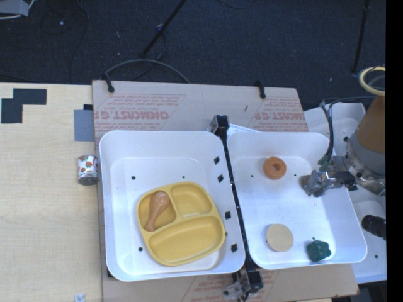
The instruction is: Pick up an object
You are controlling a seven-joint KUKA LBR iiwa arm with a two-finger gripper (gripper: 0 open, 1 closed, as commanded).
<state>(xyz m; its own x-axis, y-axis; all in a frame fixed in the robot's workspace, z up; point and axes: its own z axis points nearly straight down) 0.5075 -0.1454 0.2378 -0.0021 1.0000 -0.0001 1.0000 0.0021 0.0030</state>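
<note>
The gripper (313, 185) is hovering over the right bin (252, 231), near that bin's right wall and just right of the orange ring (274, 167). Whether the gripper is wide or narrow cannot be told at this resolution, and nothing is showing inside it. Candidate objects in the right bin are lying as follows: the orange ring is sitting toward the bin's far side, the tan disc (279, 238) toward its near side, and the green lump (318, 251) in its near right corner. The yellow divided plate (189, 238), carrying a toy drumstick (157, 209), is occupying the left bin (119, 168). By judgement, the approach step is running and no pick is made. The next move is calling for centring above the orange ring, then descending and closing
</note>
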